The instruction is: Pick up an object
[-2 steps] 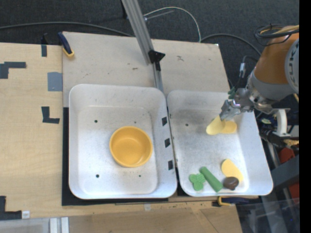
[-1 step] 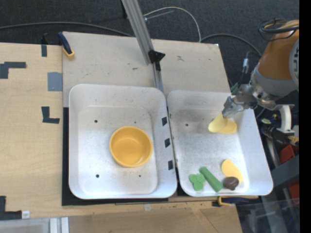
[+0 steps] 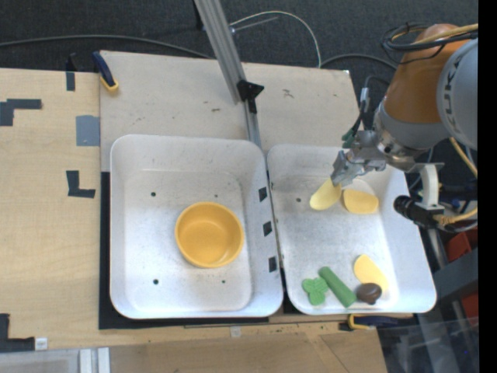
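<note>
Claw (image 3: 342,174) low in the right bin (image 3: 404,231); whether it is parted or closed cannot be told. Its tip meets a pale yellow piece (image 3: 325,196). Just beside: a yellow slice (image 3: 360,201). Well leftward, in the left bin (image 3: 140,169): a yellow bowl (image 3: 208,234).

A slanted metal pole (image 3: 221,37) crosses the wooden bench (image 3: 46,200).

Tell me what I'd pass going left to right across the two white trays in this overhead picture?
Yellow bowl → green clover-shaped piece → green stick → brown lump.
</note>
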